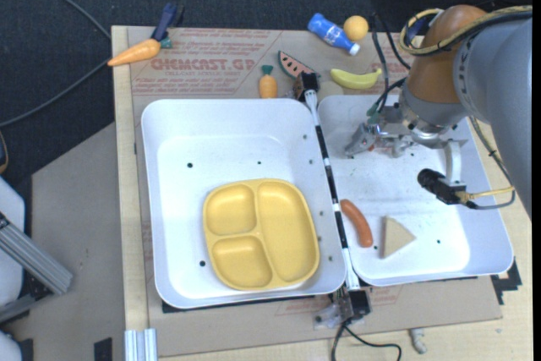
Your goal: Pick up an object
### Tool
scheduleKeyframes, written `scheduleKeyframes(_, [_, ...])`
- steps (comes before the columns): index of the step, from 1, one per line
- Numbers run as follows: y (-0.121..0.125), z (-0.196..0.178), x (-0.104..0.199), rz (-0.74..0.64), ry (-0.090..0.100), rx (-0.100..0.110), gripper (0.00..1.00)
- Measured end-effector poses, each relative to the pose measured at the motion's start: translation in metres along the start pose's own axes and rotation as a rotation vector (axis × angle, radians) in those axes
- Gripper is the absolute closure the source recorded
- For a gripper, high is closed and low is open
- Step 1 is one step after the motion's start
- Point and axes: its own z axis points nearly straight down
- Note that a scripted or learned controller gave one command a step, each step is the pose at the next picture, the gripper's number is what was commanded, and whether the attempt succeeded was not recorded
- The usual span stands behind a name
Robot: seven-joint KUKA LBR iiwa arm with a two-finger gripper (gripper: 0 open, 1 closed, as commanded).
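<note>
You've got 2 bins: left bin [169, 139] holds 1 yellow tray [260, 232]; right bin [473, 258] holds 1 sausage [357, 222] and 1 wedge [395, 236] near its front edge. Gripper [380, 138] sits low at the right bin's back; can't tell its state. Mid-floor is open.

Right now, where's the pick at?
Done: the gripper is down in the right bin, at its far end.
In hand: nothing seen held; whether the fingers are open or shut can't be told.
Left: the whole pick. The sausage and the tan wedge lie at the bin's near end, apart from the gripper.
</note>
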Motion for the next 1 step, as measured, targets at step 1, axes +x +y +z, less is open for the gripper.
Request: scheduleKeyframes(1, [0.0363,0.0002,-0.0069,0.0,-0.001,0.002,0.0])
